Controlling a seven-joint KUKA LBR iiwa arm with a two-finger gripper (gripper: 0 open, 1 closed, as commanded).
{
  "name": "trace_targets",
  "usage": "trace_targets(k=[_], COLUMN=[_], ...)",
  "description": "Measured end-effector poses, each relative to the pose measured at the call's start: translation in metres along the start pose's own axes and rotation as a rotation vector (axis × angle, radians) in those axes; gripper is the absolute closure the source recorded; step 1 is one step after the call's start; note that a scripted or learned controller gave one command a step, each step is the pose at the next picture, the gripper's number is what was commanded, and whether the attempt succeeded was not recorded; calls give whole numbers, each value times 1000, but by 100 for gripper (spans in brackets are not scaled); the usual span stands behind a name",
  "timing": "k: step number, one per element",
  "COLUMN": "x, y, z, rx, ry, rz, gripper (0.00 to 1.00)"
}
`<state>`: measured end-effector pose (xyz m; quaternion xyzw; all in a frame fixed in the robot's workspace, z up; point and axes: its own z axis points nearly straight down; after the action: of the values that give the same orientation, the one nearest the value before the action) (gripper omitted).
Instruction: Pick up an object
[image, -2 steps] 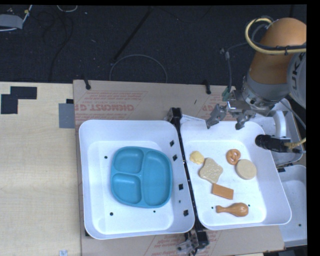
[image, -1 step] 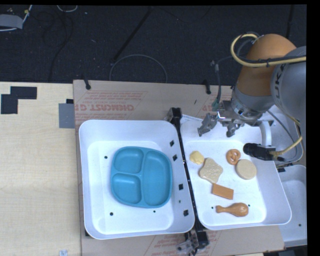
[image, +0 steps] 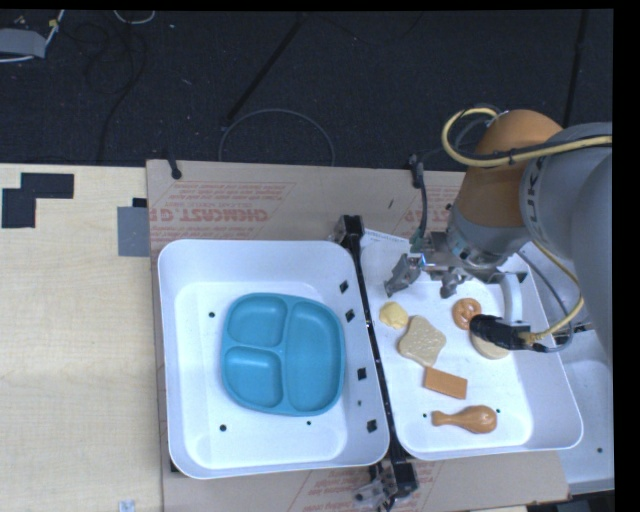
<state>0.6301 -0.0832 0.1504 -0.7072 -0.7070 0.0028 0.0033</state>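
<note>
Taking the blue divided plate (image: 281, 352) as the landmark: it lies in the middle of the left white bin (image: 190, 280), and nothing else lies in that bin with it. Right of the plate, across the black seam where the bins meet, the right white bin (image: 545, 425) holds the toy food. Nearest the camera there is a brown drumstick (image: 466, 419), lying flat with its thick end pointing away from the plate. Just beyond it sits an orange rectangular block (image: 445, 382), then a tan bread slice (image: 422, 342), with a small yellow piece (image: 394, 316) touching or nearly touching the slice on the side toward the plate. Further from the plate, a glazed doughnut (image: 465, 313) and a pale round piece (image: 490, 345) partly under a black cable lie side by side. Beyond the bread, the gripper (image: 408, 276) hangs above the right bin's far part, its fingers spread and holding nothing. Both bins rest on a cardboard sheet (image: 260, 200) on the counter (image: 70, 350).
</note>
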Motion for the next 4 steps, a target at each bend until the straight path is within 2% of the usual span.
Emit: trace_targets(k=[1, 2, 3, 4], x=[-8, -9, -15, -17], y=[-1, 0, -5, -5], z=[49, 35, -26, -79], rx=[0, -4, -12, -12], ry=[0, 0, -1, -1], rz=[0, 4, 5, -1], gripper=[0, 100, 100, 100])
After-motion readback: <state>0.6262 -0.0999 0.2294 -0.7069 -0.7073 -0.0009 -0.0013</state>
